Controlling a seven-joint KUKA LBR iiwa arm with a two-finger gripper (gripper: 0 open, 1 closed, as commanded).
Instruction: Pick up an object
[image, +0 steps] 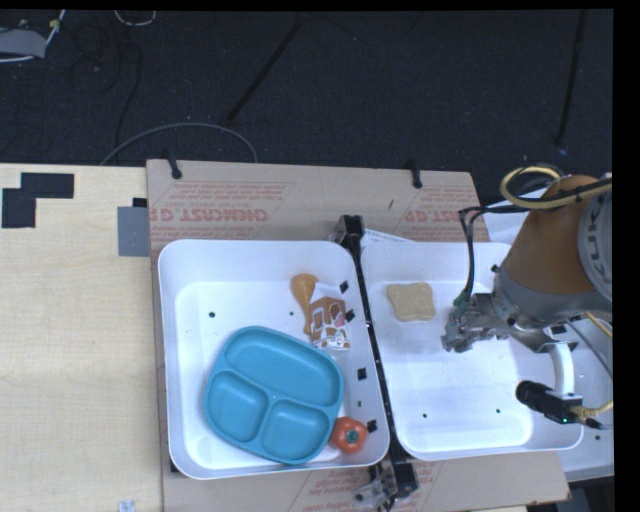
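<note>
While the gripper (458, 335), jaw state unclear, hovers in the right bin (470, 440), descend squarely over the nearby bread slice (411, 301).

Tan slice of toast (411, 301) lay flat in the right bin (480, 440), near its upper left corner, apart from the gripper (458, 335)

Dark carpet (300, 80), pale wooden bench (70, 350)
</note>
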